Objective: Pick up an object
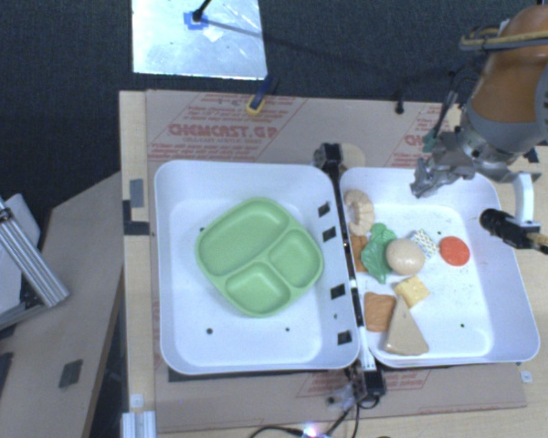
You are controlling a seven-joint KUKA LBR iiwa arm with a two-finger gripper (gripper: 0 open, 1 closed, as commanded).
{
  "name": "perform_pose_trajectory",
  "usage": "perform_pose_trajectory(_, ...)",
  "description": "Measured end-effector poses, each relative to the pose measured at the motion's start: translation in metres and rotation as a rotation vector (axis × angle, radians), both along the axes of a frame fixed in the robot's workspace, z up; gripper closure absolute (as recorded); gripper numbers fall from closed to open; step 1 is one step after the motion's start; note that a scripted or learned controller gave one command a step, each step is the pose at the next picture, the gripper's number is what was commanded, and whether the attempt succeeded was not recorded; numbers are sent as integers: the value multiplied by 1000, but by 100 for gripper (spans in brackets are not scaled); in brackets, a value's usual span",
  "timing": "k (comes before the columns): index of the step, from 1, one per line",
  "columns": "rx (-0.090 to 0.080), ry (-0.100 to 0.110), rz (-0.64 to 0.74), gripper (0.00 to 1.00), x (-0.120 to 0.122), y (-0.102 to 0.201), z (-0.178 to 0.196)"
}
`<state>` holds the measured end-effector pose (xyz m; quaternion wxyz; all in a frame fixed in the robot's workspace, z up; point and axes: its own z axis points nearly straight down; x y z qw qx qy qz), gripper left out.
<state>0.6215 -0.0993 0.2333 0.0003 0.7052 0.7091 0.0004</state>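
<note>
Green plastic leads on the far left: a divided plate [258, 256] sits alone in the left bin [178, 336], well away from the gripper [426, 185]. Nearer, below and left of it, toy foods crowd the right bin [502, 327]: leafy piece [377, 250], pale egg [405, 255], red disc [454, 251]. Whether it grasps anything, I cannot tell. Descending into that cluster risks nudging neighbours or pinching two.

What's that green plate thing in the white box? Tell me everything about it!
The green plate is a pale green tray that looks like smooth plastic, with rounded corners and three sunken compartments: one large, two smaller. It lies flat, turned at an angle, near the middle of the left white bin. It rests on the bin floor.
</note>
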Motion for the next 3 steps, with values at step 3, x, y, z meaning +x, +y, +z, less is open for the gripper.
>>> perform_pose_trajectory(3, 1, 2, 0, 100, -55, 132, 1)
